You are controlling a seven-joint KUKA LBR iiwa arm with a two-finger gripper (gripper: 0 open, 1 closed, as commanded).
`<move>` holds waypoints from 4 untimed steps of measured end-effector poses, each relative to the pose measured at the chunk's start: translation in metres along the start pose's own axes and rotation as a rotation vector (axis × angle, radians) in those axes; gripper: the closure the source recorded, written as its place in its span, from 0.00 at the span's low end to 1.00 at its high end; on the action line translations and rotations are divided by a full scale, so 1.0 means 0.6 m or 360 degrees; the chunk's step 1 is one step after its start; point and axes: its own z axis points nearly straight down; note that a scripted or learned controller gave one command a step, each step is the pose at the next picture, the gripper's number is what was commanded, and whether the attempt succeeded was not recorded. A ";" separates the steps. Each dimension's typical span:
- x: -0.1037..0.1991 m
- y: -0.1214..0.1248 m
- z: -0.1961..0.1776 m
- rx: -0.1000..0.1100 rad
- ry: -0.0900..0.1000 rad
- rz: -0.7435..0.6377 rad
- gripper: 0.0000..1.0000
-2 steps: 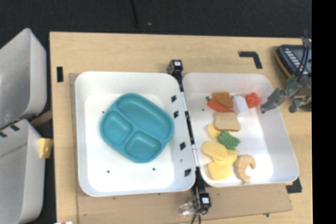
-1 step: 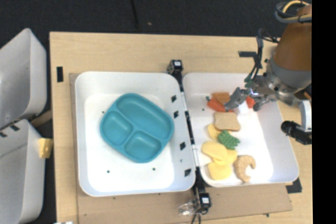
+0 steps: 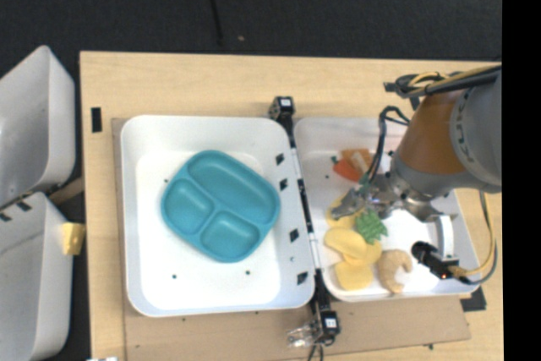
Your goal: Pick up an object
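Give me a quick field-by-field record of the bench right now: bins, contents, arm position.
left bin: holds a blue divided plate
right bin: holds several small items
right bin items: orange piece, green piece, yellow pieces, tan piece
arm: reaches in over the right bin
gripper: low over the items, beside the green piece
grasp: cannot tell from this view
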 end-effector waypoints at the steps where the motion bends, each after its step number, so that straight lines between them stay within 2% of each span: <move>1: 0.113 -0.032 -0.189 -0.0025 0.0002 -0.0016 0.00; 2: 0.257 -0.048 -0.272 -0.0018 0.0003 -0.0019 0.00; 3: 0.421 -0.103 -0.332 -0.0014 0.0007 -0.0026 0.00; 4: 0.398 -0.100 -0.002 -0.0011 -0.0004 0.0002 0.00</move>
